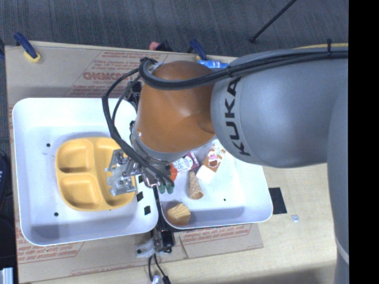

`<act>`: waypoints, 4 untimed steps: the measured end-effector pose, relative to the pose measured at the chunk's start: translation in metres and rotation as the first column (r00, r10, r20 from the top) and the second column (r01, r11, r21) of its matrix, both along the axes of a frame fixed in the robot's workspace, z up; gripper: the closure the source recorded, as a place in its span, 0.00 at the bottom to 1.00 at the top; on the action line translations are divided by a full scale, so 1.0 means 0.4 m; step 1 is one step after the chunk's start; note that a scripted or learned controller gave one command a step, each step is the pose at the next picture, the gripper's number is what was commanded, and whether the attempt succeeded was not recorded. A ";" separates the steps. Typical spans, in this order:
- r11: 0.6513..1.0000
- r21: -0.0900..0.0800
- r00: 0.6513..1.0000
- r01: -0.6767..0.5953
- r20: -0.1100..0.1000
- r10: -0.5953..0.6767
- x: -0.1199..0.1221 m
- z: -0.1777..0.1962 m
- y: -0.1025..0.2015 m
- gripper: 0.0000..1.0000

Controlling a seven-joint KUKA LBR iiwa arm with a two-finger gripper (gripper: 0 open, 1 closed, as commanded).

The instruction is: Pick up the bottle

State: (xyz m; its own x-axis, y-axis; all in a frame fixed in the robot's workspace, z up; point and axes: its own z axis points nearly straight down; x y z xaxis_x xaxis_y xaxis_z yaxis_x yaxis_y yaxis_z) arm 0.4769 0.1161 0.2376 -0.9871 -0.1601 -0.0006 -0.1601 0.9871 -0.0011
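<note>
My gripper hangs over the right edge of the yellow divided tray in the left bin. Nothing shows in its grasp. The orange wrist band and grey arm cover much of the right bin. A small red-and-white item peeks out from under the wrist near the divider between the bins. It may be the bottle, but most of it is hidden. It lies to the right of the gripper, apart from it.
In the right bin lie an ice-cream cone, a bread roll at the front edge and a small white carton. Black cables loop around the wrist. Cardboard lies under both bins.
</note>
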 end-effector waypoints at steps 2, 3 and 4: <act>0.997 0.001 0.997 0.080 0.004 -0.080 0.029 0.366 -0.004 1.00; 0.978 0.000 0.978 0.209 -0.002 -0.209 0.032 0.106 -0.210 1.00; 0.981 -0.001 0.981 0.196 -0.004 -0.196 -0.003 -0.194 -0.039 1.00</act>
